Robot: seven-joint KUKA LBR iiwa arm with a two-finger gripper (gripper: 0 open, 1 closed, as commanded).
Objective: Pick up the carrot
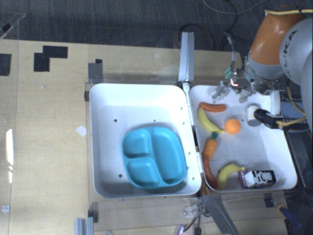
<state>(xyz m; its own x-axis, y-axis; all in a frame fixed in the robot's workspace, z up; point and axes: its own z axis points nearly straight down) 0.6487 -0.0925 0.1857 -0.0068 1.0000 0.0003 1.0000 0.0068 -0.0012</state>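
Nearest the camera, at the front edge of the right bin [288, 153], a small purple and white carton [257, 178] lies on its side, in front of the carrot [210, 148] and off to its right. Between the carton and the carrot lies a short yellow banana [229, 171], near the carrot but apart from it. A dark red, pepper-like piece [209, 174] lies along the bin's left wall directly in front of the carrot; whether the two touch cannot be told. The carrot itself lies against that left wall about midway along the bin, orange, with a green tip [214, 136] at its far end. Left of the carrot, across the wall between the bins, the left bin [105, 131] holds a blue divided plate [154, 156]. Just behind the carrot and to its right sits a small orange fruit [233, 126], and a second, longer banana [207, 120] lies just behind the carrot's green tip. Farther behind the carrot, a curved red-orange piece [212, 107] lies beside the upper end of that banana. Farthest from the carrot, over the bin's rear right corner, the gripper [232, 93] hangs with its fingers apart and nothing between them, well apart from the carrot. Above it the arm [288, 43] shows its orange band.
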